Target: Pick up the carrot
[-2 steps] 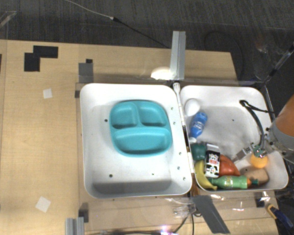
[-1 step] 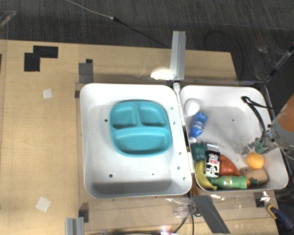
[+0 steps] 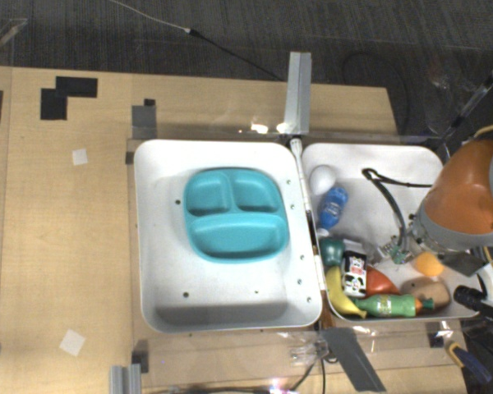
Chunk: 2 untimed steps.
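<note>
Gripper (image 3: 397,250) parts are seen low in the right bin (image 3: 411,151), under the grey wrist and orange band of the arm (image 3: 470,194), which enters from 3 o'clock. Whether the gripper is spread or pressed together cannot be told, and nothing is seen pinched in it.

What is taken to be the carrot (image 3: 379,281), a red-orange tapered piece, is found just at 7 o'clock of the gripper, apart from it, lying among the clutter at the bin's 6 o'clock side. A round orange fruit (image 3: 428,263) is seen at 4 o'clock of the gripper, with a brown piece (image 3: 425,290) just below it. A black-and-white carton (image 3: 355,274) lies touching the carrot at its 9 o'clock. A green bottle (image 3: 389,305) and a banana (image 3: 342,294) are laid along the bin's near wall.

Further out, at 11 o'clock, a blue bottle (image 3: 332,207) and a white ball (image 3: 321,177) are seen. A teal divided plate (image 3: 234,215) is held in the left bin (image 3: 148,236).
</note>
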Motion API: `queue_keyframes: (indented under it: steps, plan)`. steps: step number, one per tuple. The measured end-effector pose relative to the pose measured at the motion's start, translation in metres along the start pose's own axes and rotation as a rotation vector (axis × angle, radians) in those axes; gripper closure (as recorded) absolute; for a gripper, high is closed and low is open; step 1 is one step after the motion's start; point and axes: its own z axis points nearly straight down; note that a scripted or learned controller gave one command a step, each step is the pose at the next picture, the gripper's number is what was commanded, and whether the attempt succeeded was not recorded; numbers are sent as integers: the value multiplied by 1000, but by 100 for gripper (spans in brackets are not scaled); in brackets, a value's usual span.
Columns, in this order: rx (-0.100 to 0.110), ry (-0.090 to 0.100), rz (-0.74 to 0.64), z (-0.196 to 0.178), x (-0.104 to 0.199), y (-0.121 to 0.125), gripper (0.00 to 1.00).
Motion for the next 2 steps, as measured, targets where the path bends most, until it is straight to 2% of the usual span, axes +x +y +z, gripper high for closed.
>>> queue_keyframes:
  steps: [1,2]
  plan:
    - [1,-1,3,1,-1,-1,0]
    - [8,9,10,-61,-53,74,0]
